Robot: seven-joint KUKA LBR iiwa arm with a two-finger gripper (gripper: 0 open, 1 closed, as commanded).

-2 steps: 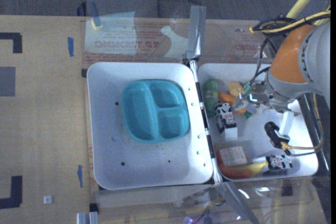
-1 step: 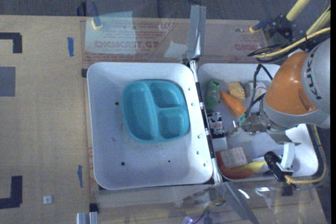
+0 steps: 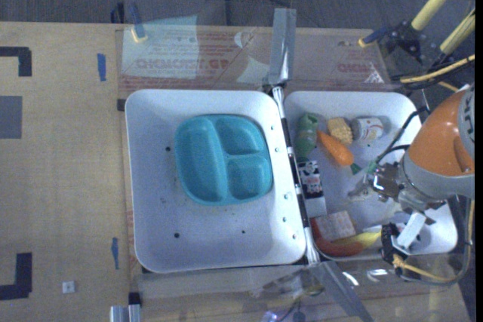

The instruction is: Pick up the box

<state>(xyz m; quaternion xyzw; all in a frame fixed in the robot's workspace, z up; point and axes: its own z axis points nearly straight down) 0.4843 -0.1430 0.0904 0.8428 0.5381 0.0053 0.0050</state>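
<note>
Hovering over the right bin, the arm is seen reaching in from the right, its wrist hanging above that bin's right half. The hand is blurred among cables and fittings, so it cannot be told how far open it is, and nothing is seen held in it. The box, a small pinkish block, lies at the bin's near edge, resting against a banana, apart from the hand and nearer the front. Along the divider a black-and-white carton and a green bottle are crowded, with a carrot and corn beside them; this crowding probably leaves little room for a clean approach. In the left bin 1 teal tray with 3 compartments is set flat.
</note>
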